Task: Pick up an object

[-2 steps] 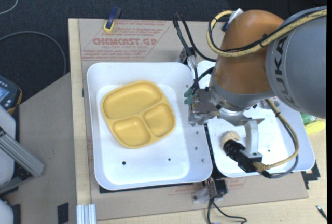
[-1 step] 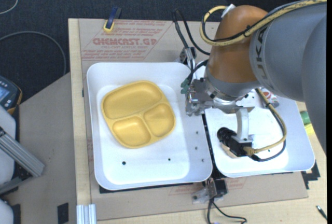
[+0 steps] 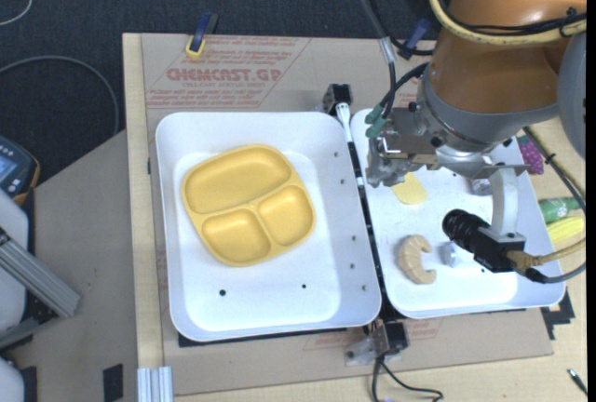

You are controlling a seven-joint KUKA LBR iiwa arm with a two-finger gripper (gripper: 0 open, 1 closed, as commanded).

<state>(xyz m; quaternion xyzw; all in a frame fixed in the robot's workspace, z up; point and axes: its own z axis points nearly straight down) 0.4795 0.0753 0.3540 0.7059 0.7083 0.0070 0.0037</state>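
Observation:
My gripper (image 3: pixel 386 166) hangs low over the far left part of the right bin (image 3: pixel 466 296), close to the wall between the two bins, and the arm's big orange and grey body hides most of it. A small pale yellow piece (image 3: pixel 410 193) lies just right of it on the bin floor. A tan croissant-shaped toy (image 3: pixel 416 259) rests nearer the front. At the bin's right side a green and yellow corn-like toy (image 3: pixel 564 220) and a purple item (image 3: pixel 531 156) peek out from behind the arm.
The left bin (image 3: pixel 326 298) holds a yellow three-part plate (image 3: pixel 247 202). A black cylinder with cables (image 3: pixel 477 239) sticks out from the arm over the right bin's front. Cardboard (image 3: pixel 233 65) lies behind the bins.

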